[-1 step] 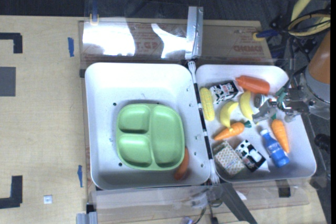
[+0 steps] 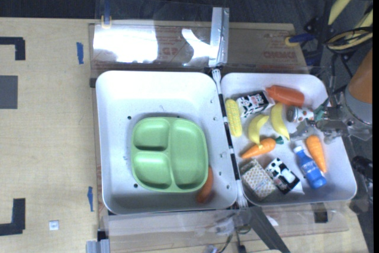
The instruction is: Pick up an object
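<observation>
End effector point(image 2: 312, 123) hanging over right bin point(image 2: 340, 189).
Sitting just beside a banana point(image 2: 278, 120) and carrot point(image 2: 317, 152); cannot tell its state. Green tray point(image 2: 170, 153) lying in left bin point(image 2: 115, 127).

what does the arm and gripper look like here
The arm shows at the right edge as a rounded orange-brown band over a grey body. Its gripper is a small piece of grey metal with thin fingers, over the right bin.
</observation>
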Controlling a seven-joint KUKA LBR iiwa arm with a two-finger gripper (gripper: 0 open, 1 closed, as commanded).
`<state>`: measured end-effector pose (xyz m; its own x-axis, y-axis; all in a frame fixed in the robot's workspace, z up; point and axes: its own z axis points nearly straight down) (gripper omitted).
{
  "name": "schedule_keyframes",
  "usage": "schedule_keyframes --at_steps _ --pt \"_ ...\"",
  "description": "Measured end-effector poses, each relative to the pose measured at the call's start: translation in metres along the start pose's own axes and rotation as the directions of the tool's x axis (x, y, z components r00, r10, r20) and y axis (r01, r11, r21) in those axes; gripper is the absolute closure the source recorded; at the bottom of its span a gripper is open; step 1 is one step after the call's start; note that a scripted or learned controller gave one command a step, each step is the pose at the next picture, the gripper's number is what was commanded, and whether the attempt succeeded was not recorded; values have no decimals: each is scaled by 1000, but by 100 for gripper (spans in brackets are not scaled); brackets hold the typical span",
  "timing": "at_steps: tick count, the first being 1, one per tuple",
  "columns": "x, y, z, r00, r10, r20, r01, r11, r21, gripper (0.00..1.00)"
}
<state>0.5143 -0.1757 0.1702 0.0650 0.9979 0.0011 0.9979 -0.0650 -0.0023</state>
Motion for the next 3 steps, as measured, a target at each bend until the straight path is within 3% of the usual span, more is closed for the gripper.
schedule_keyframes --at_steps 1,2,3 --pt "-23 21 75 1000 23 -4 -23 1000 -5 0" --pt "-25 20 66 1000 27 -2 -27 1000 -6 100" --pt "19 66 -39 996 86 2 -86 996 -3 100"
